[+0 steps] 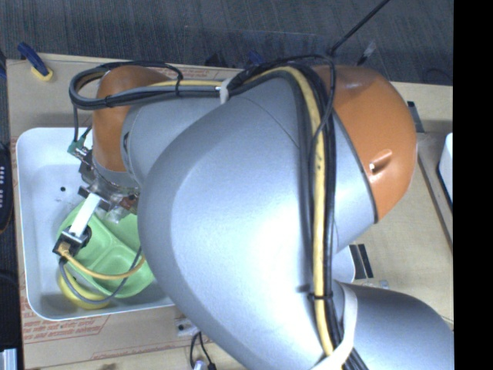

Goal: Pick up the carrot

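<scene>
My grey arm (254, 222) with its orange band (377, 153) covers most of the camera view and hides the right bin. The wrist reaches down into the left white bin (35, 176), and the gripper (104, 199) sits low over the bin's middle, mostly hidden under the wrist. Just below it lies a light green plate-like object (115, 257), and the gripper is close above or touching its upper edge. A yellow looped item (77, 290) lies at the bin's near left corner. Whatever is under the arm is hidden.
A white and black connector with a thin yellow cable (71, 237) hangs from the wrist across the green object. A blue and yellow clip (35, 60) lies on the bench at the far left. A white object (447, 168) stands at the right edge.
</scene>
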You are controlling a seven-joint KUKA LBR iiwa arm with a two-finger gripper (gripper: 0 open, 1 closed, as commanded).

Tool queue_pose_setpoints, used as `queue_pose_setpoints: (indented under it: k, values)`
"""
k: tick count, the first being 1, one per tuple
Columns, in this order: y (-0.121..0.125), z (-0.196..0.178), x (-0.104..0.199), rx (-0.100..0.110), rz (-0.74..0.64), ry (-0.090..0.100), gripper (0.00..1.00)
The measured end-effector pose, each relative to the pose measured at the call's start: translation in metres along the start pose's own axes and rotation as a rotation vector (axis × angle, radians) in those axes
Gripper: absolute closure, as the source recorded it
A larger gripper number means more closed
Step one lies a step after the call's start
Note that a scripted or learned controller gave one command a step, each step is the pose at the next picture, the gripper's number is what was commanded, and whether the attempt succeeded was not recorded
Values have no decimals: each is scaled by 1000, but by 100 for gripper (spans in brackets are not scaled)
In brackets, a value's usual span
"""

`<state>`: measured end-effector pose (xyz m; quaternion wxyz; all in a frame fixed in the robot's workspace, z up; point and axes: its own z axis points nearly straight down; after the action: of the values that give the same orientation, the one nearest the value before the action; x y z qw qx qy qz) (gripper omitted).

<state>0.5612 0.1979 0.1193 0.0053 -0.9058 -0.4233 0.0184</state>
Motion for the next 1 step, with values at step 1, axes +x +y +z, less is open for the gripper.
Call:
queue_pose_setpoints:
  k: [1]
  values:
    - [0, 0, 0, -1, 0, 0, 0]
